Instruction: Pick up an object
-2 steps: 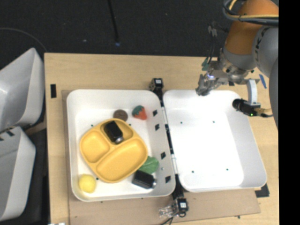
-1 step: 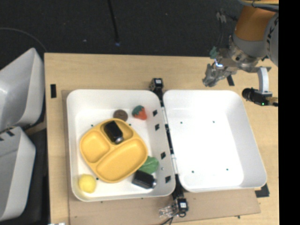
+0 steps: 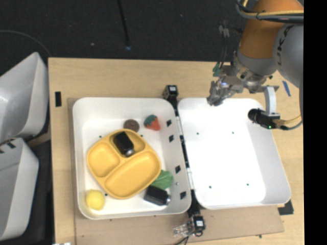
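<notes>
Far to the gripper's left and nearer the camera, I see the left bin (image 3: 82, 137) holding a yellow ball (image 3: 95, 200), a yellow divided plate (image 3: 122, 168) with a black object (image 3: 123, 143) on it, a brown disc (image 3: 131, 124), a strawberry (image 3: 151, 121), a green piece (image 3: 164, 178) and a black block (image 3: 156, 195). My gripper (image 3: 216, 96) hangs over the right bin's (image 3: 230, 157) far left corner; I cannot tell its state.
</notes>
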Robot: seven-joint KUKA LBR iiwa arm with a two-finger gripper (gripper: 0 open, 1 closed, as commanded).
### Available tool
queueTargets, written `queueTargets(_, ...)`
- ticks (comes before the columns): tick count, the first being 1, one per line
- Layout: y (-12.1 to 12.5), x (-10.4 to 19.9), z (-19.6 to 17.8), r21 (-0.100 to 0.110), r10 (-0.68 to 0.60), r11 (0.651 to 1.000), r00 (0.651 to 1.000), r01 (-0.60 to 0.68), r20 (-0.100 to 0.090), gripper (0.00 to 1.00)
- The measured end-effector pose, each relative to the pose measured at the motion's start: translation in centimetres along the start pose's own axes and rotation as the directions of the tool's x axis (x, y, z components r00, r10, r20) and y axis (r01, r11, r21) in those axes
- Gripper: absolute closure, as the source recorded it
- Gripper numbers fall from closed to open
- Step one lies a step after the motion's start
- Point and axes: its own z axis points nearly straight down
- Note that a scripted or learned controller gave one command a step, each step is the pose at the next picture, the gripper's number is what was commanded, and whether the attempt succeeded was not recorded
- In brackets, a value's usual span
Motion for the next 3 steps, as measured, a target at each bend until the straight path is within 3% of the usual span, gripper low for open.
queueTargets(1, -3.3, 4.2, 0.8, 0.000, -0.001, 1.000, 1.000, 0.001, -0.001, 1.00)
queueTargets(3, -6.7, 13.1, 0.2, 0.000, -0.002, 1.000, 1.000, 0.002, -0.001, 1.00)
